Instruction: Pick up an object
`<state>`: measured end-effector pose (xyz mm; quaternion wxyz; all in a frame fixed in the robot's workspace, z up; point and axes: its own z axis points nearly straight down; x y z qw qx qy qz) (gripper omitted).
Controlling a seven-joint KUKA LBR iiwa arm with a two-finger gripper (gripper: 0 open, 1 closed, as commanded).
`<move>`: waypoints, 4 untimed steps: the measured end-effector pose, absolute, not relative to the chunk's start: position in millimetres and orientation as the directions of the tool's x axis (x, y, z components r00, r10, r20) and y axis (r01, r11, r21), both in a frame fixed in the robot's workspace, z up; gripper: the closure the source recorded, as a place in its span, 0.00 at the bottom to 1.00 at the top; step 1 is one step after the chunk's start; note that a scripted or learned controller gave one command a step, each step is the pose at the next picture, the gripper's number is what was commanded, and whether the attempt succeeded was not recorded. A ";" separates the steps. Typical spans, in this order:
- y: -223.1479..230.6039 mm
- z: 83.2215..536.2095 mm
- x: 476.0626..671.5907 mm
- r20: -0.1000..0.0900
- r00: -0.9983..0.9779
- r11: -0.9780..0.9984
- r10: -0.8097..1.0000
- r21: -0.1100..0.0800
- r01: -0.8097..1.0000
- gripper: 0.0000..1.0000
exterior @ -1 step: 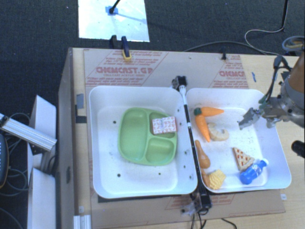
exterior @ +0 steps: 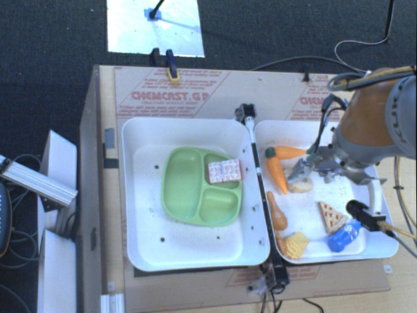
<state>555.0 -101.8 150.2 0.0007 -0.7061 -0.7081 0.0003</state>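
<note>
My gripper (exterior: 303, 171) hangs low in the right bin (exterior: 374, 250), near its upper middle. Just under it lies a pale round piece (exterior: 301, 186), partly covered by the gripper. Two toy carrots sit to its left: one lying crosswise (exterior: 287, 152) and one lengthwise (exterior: 277, 175). Further forward are a pizza slice (exterior: 331, 215), a blue toy (exterior: 343, 237), a yellow ridged piece (exterior: 294, 244) and an orange pear-shaped piece (exterior: 276, 214). Nothing is seen held.
The left bin (exterior: 140, 240) holds a green compartment plate (exterior: 195, 188) with a pink-and-white wafer block (exterior: 224, 170) on its upper right section. A black divider rail (exterior: 258, 175) runs between the bins. The arm comes in over the right bin's right side.
</note>
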 end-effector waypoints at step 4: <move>-29.1 185.4 603.6 0.001 -0.005 0.005 1.000 0.004 1.000 1.00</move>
